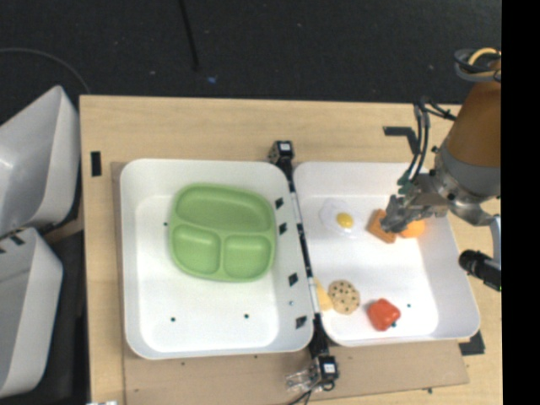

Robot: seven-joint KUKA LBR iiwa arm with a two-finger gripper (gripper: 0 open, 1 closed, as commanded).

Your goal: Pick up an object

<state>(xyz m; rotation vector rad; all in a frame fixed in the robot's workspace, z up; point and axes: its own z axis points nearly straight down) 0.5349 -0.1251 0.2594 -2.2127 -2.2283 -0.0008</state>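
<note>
Nearby, fried egg (339,219), cookie (343,296), red pepper (383,313).

Right bin (439,306): open floor through the middle and along the far wall. Obstacles: fried egg (341,220) left of centre, orange block (405,229) on the right side under the gripper (396,218), with the arm (472,142) covering the approach from the right. Near edge crowded (cookie (343,296) by the divider, red pepper (384,313) just beside it, narrow gap between). Left bin (135,310): green divided plate (224,231) filling the centre; bare floor along the near wall and left side.
</note>
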